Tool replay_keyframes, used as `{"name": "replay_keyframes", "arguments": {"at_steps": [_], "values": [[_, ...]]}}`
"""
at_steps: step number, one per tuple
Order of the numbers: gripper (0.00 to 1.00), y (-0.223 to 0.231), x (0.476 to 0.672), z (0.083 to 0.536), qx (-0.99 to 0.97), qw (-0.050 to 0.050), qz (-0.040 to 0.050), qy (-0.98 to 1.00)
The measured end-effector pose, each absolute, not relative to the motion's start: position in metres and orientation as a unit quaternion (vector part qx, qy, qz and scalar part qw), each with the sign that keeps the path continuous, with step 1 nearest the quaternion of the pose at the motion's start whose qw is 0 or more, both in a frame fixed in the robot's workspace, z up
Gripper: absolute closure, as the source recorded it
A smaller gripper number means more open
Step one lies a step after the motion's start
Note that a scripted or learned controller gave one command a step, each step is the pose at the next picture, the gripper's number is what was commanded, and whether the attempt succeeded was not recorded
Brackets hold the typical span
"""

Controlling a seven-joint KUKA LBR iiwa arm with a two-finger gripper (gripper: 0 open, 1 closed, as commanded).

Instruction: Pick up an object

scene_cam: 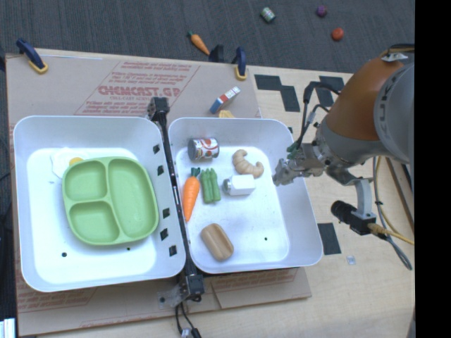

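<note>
We find the gripper (282, 173) at the right bin's (299, 241) right rim; we cannot tell how its jaws stand. The carrot (190, 196), can (204, 148) and bread roll (217, 242) lie inside, apart from it.

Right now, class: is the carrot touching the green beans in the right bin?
Apart. The camera view shows a thin strip of white bin floor between the carrot and the green beans.
</note>
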State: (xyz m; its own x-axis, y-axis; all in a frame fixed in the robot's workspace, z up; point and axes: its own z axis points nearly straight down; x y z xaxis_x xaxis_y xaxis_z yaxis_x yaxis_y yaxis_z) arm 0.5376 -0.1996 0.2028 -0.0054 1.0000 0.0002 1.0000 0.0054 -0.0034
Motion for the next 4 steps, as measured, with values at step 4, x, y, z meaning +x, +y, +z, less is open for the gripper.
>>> {"name": "replay_keyframes", "arguments": {"at_steps": [4], "values": [[1.00,-0.211,0.477,0.245,-0.705,0.000,0.0003,-0.709]]}}
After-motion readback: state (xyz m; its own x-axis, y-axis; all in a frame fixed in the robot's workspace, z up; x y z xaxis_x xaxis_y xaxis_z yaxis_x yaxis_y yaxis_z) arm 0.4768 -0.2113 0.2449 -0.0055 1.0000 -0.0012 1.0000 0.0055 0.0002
